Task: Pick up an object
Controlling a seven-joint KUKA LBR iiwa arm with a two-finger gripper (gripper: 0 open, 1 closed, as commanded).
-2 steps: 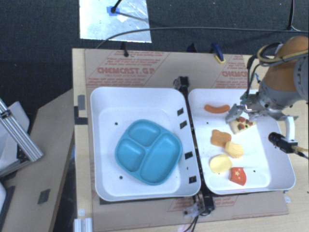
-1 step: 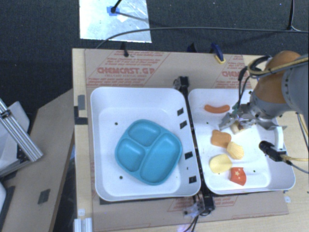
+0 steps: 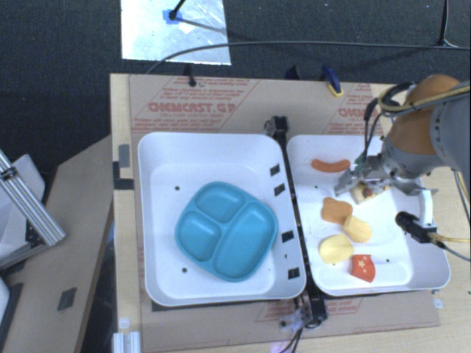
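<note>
The grey two-finger gripper [image 3: 358, 184], grip state unreadable, hovers low over a small brownish food piece [image 3: 362, 193] in the right white bin [image 3: 427, 271], so closing and lifting likely comes next.

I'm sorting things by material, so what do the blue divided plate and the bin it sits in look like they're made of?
The blue divided plate looks like moulded plastic with a matte to satin finish: even colour, soft rounded compartment ridges, no sharp glare. The left white bin looks like thin formed plastic, smooth and slightly glossy, with rounded corners and a rolled rim; painted metal can't be ruled out.
</note>
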